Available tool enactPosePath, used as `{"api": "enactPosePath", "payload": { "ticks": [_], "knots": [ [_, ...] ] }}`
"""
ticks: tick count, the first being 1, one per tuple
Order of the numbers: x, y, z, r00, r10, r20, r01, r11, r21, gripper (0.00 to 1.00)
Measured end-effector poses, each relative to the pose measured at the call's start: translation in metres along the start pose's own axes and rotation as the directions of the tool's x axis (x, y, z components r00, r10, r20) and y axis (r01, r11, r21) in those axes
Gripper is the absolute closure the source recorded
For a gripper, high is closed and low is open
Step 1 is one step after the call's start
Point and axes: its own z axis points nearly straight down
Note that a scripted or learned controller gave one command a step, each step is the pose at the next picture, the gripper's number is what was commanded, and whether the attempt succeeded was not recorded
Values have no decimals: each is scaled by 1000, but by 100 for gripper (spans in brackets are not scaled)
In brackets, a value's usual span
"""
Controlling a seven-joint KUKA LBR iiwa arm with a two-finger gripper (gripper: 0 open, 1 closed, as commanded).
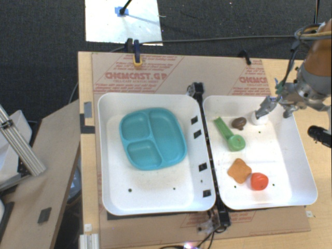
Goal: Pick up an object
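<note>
The right bin (298, 154) holds several small things. A green scoop-like piece (229, 134) lies near its left wall. A small brown lump (239, 122) sits just beyond that piece. Toward the front are an orange chunk (239, 170) and a red ball (259, 181), side by side. My gripper (272, 117) hangs over the bin's far right part, open, with nothing between its fingers. One fingertip (259, 118) is just right of the brown lump.
The left bin (111, 191) holds a teal divided plate (153, 138). A black-clipped divider (203, 144) runs between the two bins. A white sheet (122, 14) lies beyond the bench. A black cable crosses behind the bins.
</note>
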Motion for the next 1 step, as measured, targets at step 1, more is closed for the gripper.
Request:
{"api": "enactPosePath", "payload": {
  "ticks": [1],
  "knots": [
    [1, 2, -8, 1000, -3, 2, 3, 1000, -13, 0]
  ]
}}
